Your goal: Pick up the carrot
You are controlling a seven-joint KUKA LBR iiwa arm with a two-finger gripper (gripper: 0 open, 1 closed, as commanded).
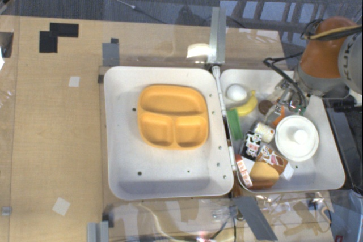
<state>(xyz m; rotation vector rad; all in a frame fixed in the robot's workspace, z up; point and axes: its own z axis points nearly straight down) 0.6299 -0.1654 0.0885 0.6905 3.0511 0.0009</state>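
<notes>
The carrot shows as a small orange piece in the right bin, between a brown round item and a white bowl. My gripper reaches in from the right and hangs just above and right of the carrot, very close to it. Most of the carrot is hidden by the gripper and the bowl's rim. I cannot make out whether the carrot sits inside the gripper.
The right bin also holds a white egg, a banana, a green item, a black-and-white carton and a bread piece. A yellow divided tray lies in the left bin.
</notes>
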